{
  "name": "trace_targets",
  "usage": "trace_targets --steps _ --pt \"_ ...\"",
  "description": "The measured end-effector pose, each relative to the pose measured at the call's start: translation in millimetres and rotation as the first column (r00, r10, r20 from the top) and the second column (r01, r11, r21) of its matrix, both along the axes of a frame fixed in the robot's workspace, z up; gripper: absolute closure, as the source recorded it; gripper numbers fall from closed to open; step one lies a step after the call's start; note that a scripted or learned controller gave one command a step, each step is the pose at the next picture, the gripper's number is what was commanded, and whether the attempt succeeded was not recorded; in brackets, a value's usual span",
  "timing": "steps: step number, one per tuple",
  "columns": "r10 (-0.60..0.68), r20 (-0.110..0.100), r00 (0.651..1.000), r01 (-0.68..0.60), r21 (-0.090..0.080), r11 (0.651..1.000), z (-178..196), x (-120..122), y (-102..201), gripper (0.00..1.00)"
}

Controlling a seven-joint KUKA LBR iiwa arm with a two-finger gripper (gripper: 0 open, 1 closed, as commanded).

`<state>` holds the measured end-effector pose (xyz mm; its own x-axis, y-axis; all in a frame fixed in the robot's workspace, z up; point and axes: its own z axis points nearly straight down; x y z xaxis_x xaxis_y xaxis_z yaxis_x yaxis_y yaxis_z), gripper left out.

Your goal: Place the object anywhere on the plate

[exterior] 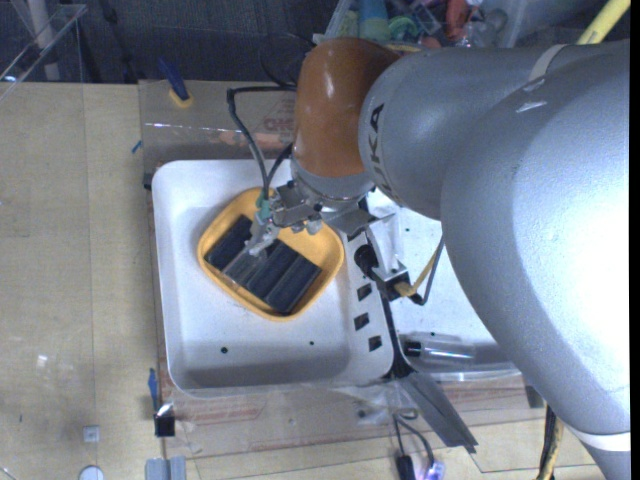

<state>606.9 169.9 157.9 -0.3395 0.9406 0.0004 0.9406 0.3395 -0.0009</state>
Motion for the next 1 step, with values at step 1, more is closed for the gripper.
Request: trace_targets --steps 1 --pt "0.077 0.004 0.997 -0.077 -0.001 0.997 21.1 14.7 -40.3 0.0"
